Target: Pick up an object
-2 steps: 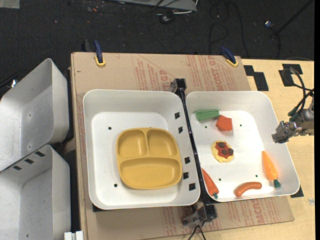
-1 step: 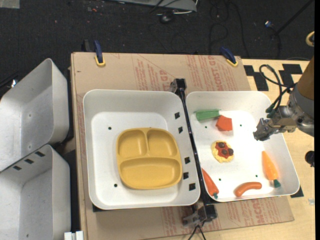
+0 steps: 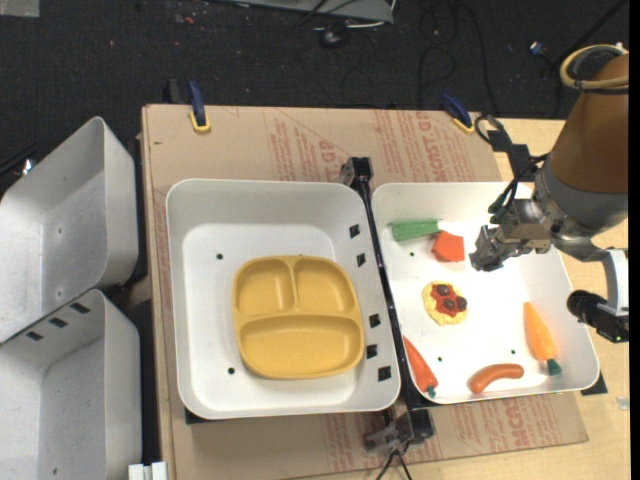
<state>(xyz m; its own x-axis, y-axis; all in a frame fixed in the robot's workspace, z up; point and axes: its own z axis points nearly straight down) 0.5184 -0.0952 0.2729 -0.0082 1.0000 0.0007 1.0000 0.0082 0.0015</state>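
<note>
Faint red print on the cardboard sheet (image 3: 300, 138) is too blurred to read.

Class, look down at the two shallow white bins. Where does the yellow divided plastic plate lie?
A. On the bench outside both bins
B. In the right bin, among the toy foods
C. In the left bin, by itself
C: the yellow divided plastic plate rests on the floor of the left shallow white bin, with no other item beside it there.
</note>
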